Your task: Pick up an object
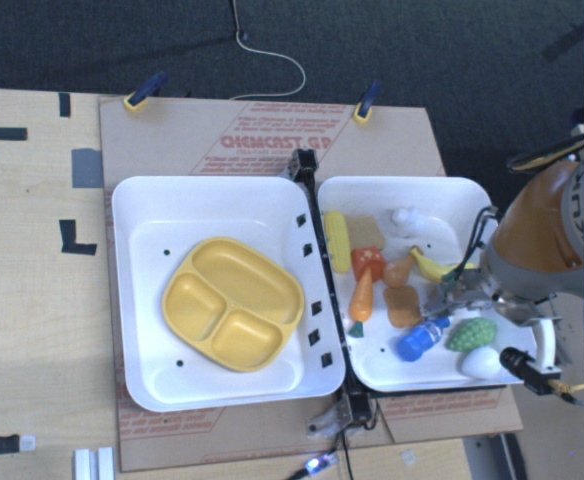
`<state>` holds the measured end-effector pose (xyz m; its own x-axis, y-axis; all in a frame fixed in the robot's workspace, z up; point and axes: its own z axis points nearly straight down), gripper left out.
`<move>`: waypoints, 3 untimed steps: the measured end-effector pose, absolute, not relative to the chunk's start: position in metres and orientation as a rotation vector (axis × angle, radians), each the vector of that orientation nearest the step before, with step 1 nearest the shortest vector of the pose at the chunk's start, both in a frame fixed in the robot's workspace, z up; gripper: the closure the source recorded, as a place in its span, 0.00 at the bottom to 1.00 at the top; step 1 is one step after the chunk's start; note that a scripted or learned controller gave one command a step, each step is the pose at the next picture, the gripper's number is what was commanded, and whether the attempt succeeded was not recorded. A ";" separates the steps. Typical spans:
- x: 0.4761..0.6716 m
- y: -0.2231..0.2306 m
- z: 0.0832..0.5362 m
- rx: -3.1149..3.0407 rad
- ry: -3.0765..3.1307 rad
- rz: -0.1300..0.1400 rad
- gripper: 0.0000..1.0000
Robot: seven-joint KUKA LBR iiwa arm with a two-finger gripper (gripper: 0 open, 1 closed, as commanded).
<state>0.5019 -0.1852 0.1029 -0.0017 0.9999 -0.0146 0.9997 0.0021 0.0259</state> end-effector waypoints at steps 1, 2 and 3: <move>0.506 -0.176 0.161 2.216 2.222 0.003 1.00; 0.504 -0.167 0.218 2.216 2.222 0.003 1.00; 0.504 -0.166 0.224 2.220 2.224 0.000 1.00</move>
<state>0.5043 -0.1659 0.2245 -0.0020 1.0000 0.0003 1.0000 0.0020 -0.0004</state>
